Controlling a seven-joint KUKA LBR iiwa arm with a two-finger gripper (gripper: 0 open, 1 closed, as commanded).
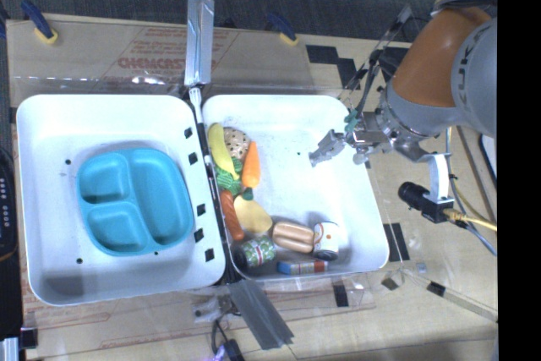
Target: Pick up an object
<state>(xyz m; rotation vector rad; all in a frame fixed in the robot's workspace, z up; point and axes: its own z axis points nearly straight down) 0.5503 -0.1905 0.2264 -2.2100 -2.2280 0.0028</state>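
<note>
The gripper hovers with nothing between its fingers, though I cannot tell their spread, over the right bin, whose toy food pile lies lower-left of it along the bin's left wall.

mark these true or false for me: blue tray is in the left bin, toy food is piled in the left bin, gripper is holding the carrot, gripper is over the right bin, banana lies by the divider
1. The blue divided tray sits in the left bin. True.
2. The toy food is piled in the left bin. False: it lies in the right bin, along its left and near sides.
3. The gripper holds the orange carrot. False: the carrot lies in the bin, apart from the gripper.
4. The gripper is over the right bin. True.
5. The yellow banana lies by the divider between the bins. True.
</note>
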